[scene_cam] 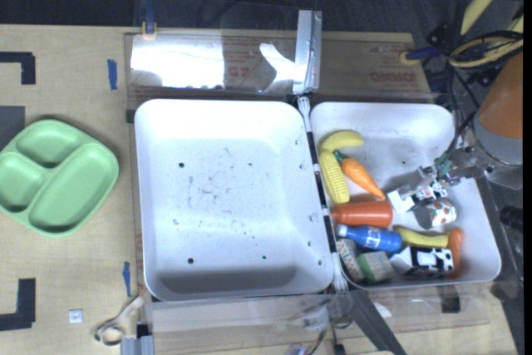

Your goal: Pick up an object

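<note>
The right bin (391, 125) holds a pile of toys. A yellow banana (341, 140) lies at the back, with a corn cob (334, 176) and a carrot (361, 175) below it. An orange bottle (363, 214) and a blue bottle (374, 239) lie across the middle. A second banana (420, 236) and a black-and-white toy (434, 259) sit near the front. My gripper (426, 181) hangs low over the bin's right side, just above a grey-white round toy (438, 214). Nothing is visibly lifted.
The left bin (224, 195) stands beside the right one, a thin rim between them. A green divided plate (54, 176) lies on the bench at far left. A clear plastic sheet (224, 54) stands behind the bins. The arm's orange band (507, 104) is at right.
</note>
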Available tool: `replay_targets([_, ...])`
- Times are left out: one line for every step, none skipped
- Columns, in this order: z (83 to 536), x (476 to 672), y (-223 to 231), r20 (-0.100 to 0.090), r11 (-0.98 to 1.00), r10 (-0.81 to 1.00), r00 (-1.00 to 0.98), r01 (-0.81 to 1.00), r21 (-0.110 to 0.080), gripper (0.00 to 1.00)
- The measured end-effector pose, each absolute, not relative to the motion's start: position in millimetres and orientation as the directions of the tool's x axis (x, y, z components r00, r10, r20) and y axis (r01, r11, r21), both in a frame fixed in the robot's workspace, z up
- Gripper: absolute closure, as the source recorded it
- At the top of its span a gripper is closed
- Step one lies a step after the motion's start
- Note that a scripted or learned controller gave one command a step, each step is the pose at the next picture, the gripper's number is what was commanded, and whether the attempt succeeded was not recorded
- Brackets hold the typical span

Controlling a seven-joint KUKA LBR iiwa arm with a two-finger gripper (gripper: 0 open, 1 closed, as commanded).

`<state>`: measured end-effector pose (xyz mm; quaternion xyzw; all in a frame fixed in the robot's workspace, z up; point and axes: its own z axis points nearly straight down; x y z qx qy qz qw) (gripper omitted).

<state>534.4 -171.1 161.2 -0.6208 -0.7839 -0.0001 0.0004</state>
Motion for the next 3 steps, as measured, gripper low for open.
replay_targets([195.0, 540.0, -178.8, -0.001, 0.403, 0.915, -0.403, 0.915, 0.001, 0.0])
replay_targets([166.2, 568.5, -111.7, 0.001, 0.513, 0.859, -0.513, 0.859, 0.0, 0.0])
replay_targets([86.7, 576.0, -103.1, -0.004, 0.627, 0.779, -0.627, 0.779, 0.006, 0.0])
